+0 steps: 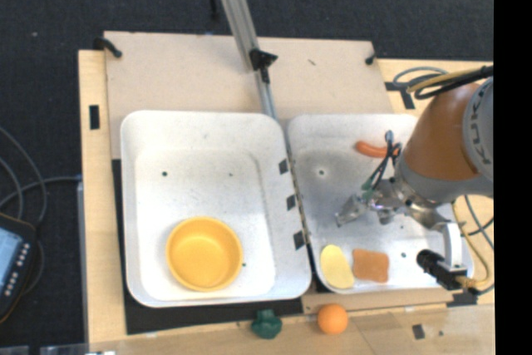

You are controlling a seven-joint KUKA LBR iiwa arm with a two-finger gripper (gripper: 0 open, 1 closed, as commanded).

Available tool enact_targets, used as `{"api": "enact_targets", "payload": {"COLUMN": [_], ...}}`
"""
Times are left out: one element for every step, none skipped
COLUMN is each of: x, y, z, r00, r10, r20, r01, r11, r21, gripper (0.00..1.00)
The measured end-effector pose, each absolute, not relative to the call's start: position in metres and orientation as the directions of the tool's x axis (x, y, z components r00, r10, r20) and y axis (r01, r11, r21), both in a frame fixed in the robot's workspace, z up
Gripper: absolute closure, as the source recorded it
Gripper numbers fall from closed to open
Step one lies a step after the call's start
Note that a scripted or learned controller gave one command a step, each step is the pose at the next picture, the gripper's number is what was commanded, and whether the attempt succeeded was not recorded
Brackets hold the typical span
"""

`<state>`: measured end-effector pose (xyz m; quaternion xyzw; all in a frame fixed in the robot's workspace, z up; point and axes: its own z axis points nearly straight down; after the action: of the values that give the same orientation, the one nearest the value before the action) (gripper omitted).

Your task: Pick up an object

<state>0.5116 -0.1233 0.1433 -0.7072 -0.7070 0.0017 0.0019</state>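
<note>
In the right bin [332, 137], my gripper [351, 210] hangs low over the bin's middle floor, reaching in from the right. Nothing shows between its tips. A small orange-red sausage-shaped piece [370, 148] lies up behind the gripper, near the bin's far side. A pale yellow oval piece [336, 266] and an orange-brown block [371, 265] lie side by side at the bin's near edge, below the gripper and apart from it.
A yellow bowl [204, 252] sits in the near part of the left bin [199, 137]. A green object [266, 324] and an orange ball [332, 318] rest on the bench in front of the bins. A metal rail [237, 12] slants above the bins' divide.
</note>
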Motion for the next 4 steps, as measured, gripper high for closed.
{"api": "enact_targets", "payload": {"x": [0.512, 0.513, 0.512, 0.514], "y": [-0.124, -0.125, -0.127, -0.128], "z": [0.099, 0.112, 0.152, 0.203], "r00": [0.001, 0.006, 0.0, -0.002], "r10": [1.0, 1.0, 1.0, 1.0], "r20": [-0.002, -0.001, -0.001, -0.002], "r01": [1.0, 1.0, 1.0, 1.0], "r11": [-0.001, -0.006, 0.0, 0.002], "r21": [0.001, 0.005, 0.002, 0.003], "gripper": [0.0, 1.0, 1.0, 1.0]}}
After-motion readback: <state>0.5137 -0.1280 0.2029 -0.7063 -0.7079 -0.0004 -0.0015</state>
